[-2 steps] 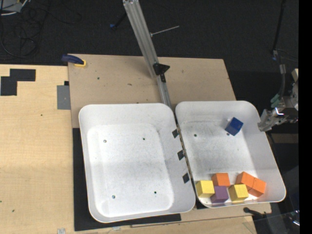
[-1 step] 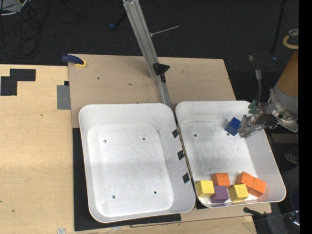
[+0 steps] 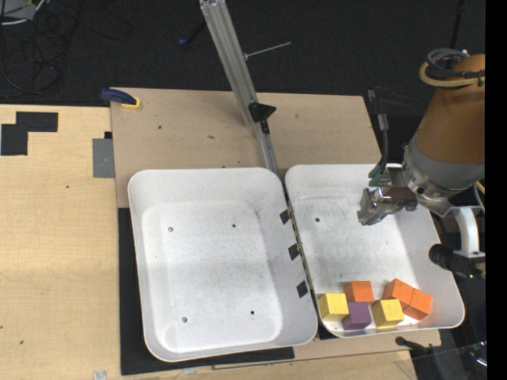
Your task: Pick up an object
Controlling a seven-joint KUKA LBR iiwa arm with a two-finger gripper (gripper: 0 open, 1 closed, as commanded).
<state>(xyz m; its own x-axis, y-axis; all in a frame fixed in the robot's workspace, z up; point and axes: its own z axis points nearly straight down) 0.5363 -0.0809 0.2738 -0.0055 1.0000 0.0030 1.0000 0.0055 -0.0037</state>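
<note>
Two white bins sit side by side on the counter [image 3: 198,129]. Left bin [image 3: 210,264] shows bare floor; right bin [image 3: 356,236] carries the load. Arm [image 3: 447,133] reaches in from the right, gripper [image 3: 372,212] poised over the right bin's upper middle, well apart from the blocks. Can't tell whether the jaws are open or closed. Blocks huddle at the near edge: orange block [image 3: 410,298], yellow block [image 3: 387,312], another yellow block [image 3: 333,304], small orange block [image 3: 359,290], purple block [image 3: 358,314].

A pale wooden bench [image 3: 55,236] fills the frame's left and centre. Beyond it, along the top, dark floor [image 3: 119,38] carries loose cables [image 3: 32,6].
</note>
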